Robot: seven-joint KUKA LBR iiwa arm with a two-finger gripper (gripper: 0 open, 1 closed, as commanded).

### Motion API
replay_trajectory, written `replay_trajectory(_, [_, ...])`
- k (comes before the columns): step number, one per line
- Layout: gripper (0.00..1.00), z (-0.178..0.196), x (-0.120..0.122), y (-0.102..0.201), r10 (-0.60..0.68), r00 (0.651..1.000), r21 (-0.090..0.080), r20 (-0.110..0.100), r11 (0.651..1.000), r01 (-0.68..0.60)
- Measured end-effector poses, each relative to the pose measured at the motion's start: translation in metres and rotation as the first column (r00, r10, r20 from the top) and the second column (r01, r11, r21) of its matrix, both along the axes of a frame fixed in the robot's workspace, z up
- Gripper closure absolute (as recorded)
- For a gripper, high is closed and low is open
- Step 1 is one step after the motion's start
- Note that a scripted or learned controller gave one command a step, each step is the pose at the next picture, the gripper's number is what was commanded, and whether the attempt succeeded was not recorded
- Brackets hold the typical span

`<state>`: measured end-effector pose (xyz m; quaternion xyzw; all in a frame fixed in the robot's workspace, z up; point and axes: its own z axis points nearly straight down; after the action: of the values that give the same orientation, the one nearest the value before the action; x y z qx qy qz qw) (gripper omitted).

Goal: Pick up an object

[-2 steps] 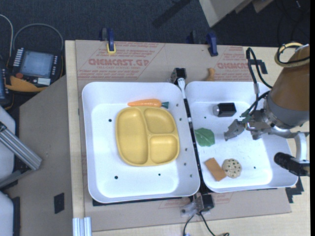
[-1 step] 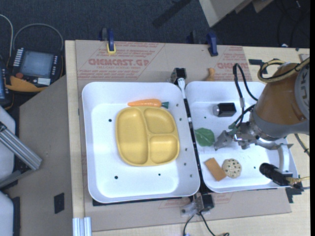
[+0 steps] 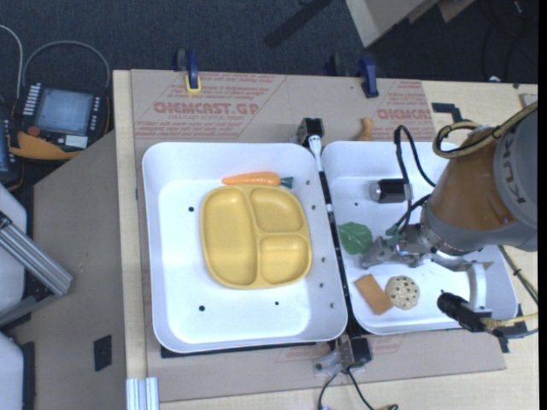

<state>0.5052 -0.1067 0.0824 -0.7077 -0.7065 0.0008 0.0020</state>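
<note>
Jaws (image 3: 382,252) | low in right bin (image 3: 504,293), touching green leaf (image 3: 354,236) | spread: cannot tell

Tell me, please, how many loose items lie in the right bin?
4: a green leafy piece by the left wall, an orange block and a speckled ball near the front, a dark cylinder toward the back. The arm may hide more.

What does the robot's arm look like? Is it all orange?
Not all orange. The arm is mostly grey, with a wide coppery-orange band above the wrist. Dark letters are printed on the grey part. Thin black cables loop out beside it. At the end sits a small grey metal hand, and a white bracket with a black piece hangs below the wrist.
</note>
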Motion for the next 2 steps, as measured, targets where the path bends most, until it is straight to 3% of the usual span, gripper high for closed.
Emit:
replay_trajectory(1, [1.0,0.013,0.001,0.0,0.001,1.0,-0.002,0.005,1.0,-0.001])
replay_trajectory(2, [1.0,0.066,-0.003,-0.009,0.0,1.0,-0.004,0.01,1.0,0.0])
